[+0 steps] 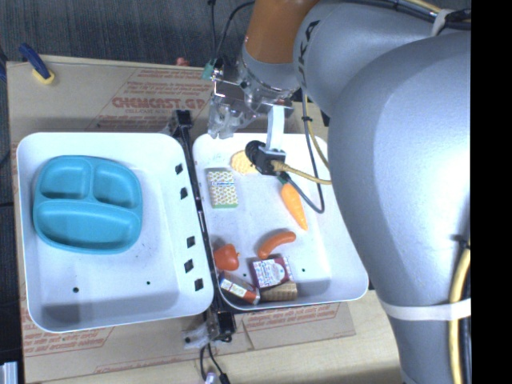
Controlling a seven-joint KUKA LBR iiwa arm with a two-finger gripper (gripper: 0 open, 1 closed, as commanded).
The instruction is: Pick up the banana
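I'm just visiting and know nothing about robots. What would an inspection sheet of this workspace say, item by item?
Surface: bench bearing a left bin and a right bin, side by side.
Job's things: banana, nothing seen for certain.
Clutter: blue divided tray in the left bin; carrot, sausage, patterned card, red pepper and small packets in the right bin.
Grippers: pincer over the right bin's far edge, holding nothing visible.
Cables: black cable looping over the right bin.
Surroundings: printed cardboard under the bins.
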